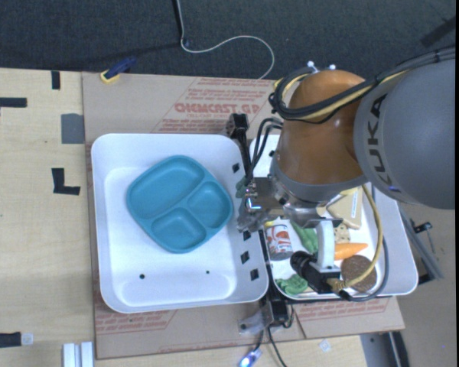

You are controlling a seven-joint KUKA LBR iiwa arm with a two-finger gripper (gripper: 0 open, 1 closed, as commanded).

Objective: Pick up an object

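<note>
We see the arm w/ orange band low over the right bin, covering most of it. Gripper sits in that bin's near-left part, among small items: a carrot-like orange piece, a brown round thing, green bits, a red-white packet. Can't tell finger state; wrist hides them. Left bin, just beside the right bin, holds a blue divided plate.

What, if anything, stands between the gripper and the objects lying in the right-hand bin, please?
Nothing visible does. The gripper hangs directly over the right bin, just above the orange carrot-like piece, the green item and the small can. The arm's body hides the bin's upper part.
</note>
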